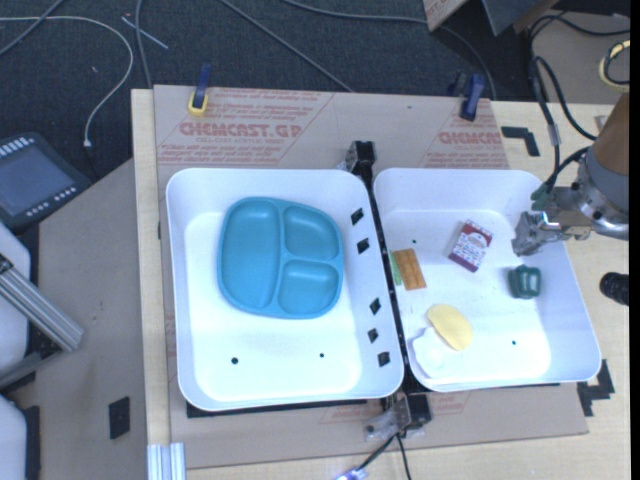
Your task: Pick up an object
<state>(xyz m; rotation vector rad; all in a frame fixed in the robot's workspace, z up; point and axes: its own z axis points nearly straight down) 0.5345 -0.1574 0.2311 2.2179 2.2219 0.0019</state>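
Left bin (190, 268): blue divided plate (280, 258), lying flat. Right bin (570, 338): orange block (408, 269) near divider; white piece (428, 353) at front, yellow object (451, 326) touching it; red packet (470, 246) mid-bin; green object (525, 282) near right wall. Gripper (532, 230) just above green object; finger spread: cannot tell.

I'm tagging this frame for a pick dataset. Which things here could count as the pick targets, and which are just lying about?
Belongs to the job:
end effector
green object
red and white packet
orange block
yellow object
right bin

Just lying about:
blue divided plate in the left bin
blue clamps
cables
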